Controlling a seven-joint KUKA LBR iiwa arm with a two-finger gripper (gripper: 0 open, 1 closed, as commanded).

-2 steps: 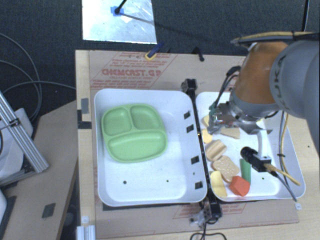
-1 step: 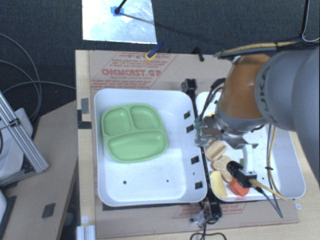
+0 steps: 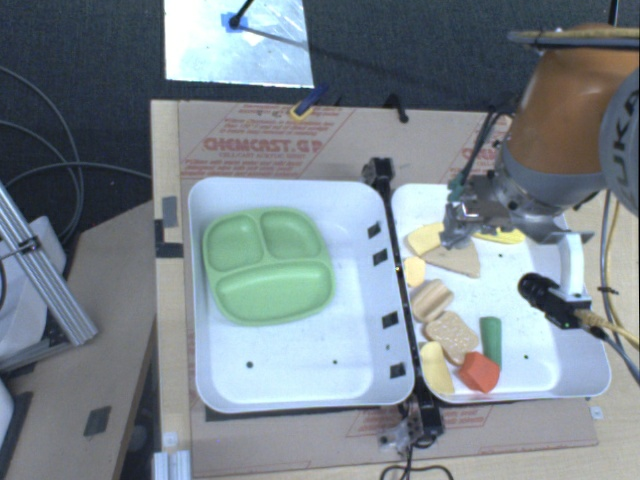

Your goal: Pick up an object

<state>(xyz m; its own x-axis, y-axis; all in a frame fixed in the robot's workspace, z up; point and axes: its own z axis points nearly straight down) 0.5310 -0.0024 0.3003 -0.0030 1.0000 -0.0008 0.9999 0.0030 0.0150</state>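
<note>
White plastic bins sit side by side on a cardboard-covered bench, the left bin bearing a green divided plate and the right bin a scatter of toy food. The grey arm with its orange band reaches in from the right, its gripper low over the right bin's upper part — just above a tan wedge and beside a pale yellow piece and a yellow banana-like piece. Whether the fingers are spread or pressed together cannot be told from this slant, and nothing is seen between them. Nearer the front lie a bread-like slice, a cracker, a green stick, a red block and a yellow piece — all resting on the bin floor.
</note>
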